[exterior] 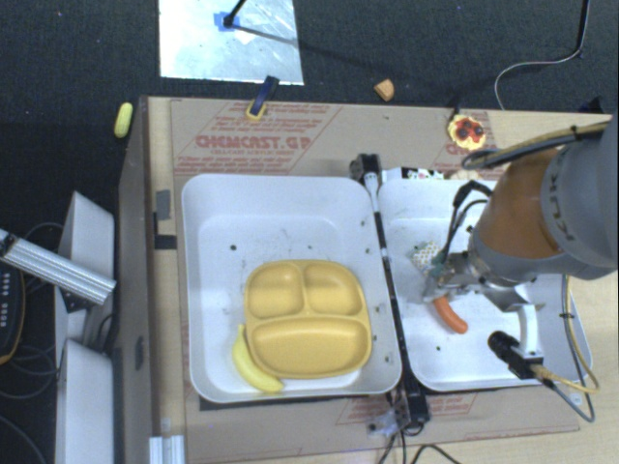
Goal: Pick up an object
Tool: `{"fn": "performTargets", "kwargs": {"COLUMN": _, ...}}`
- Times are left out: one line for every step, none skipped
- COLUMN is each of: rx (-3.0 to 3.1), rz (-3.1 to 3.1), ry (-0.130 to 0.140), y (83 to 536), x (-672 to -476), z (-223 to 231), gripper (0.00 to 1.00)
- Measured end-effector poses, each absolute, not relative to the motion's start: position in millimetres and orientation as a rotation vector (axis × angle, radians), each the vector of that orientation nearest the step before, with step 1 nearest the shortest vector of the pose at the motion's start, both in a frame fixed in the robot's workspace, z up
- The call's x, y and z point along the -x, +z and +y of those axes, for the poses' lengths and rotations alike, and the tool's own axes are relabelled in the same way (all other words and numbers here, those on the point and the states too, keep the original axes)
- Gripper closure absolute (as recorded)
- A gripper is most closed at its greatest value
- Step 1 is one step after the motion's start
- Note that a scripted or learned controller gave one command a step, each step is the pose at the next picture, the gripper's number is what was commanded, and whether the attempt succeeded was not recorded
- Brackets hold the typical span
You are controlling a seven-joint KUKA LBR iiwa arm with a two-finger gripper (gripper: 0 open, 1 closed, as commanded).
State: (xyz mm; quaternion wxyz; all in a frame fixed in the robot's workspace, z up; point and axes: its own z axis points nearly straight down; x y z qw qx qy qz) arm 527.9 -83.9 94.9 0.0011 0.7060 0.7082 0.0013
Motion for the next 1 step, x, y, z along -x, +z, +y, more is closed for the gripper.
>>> {"fn": "performTargets", "kwargs": {"rx": -2.216, "rz": 2.225, "ry": 0.005, "y": 185.2, "x": -558.3, "z": -19.9, "gripper": 1.00}}
